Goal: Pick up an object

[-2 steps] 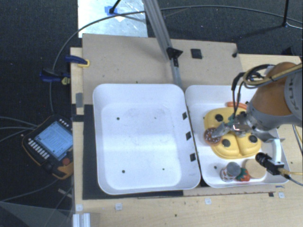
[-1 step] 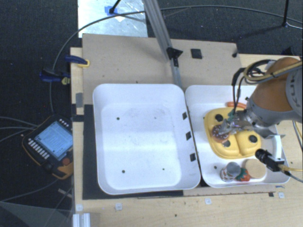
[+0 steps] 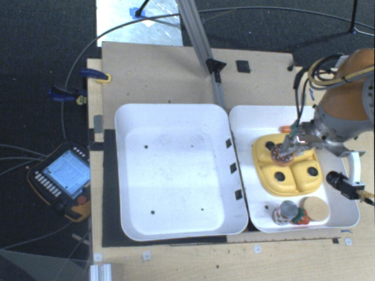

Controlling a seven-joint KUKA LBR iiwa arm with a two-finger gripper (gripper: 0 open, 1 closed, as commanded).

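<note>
A yellow moulded tray-like object (image 3: 285,167) with several dark round holes lies in the right bin (image 3: 246,163). My gripper (image 3: 286,151) is down on its upper part, touching or just above the yellow surface. A small orange piece (image 3: 285,129) pokes out just behind the gripper. Near the bin's front edge sit a round tan disc (image 3: 316,208), a grey cylindrical object (image 3: 286,209) and a small red and green thing (image 3: 301,218).
The left bin (image 3: 173,168) stands beside the right one, their rims meeting at the middle. A metal pole (image 3: 199,34) slants across the back of the bench. A handheld control pendant (image 3: 63,177) lies off the bench at the left.
</note>
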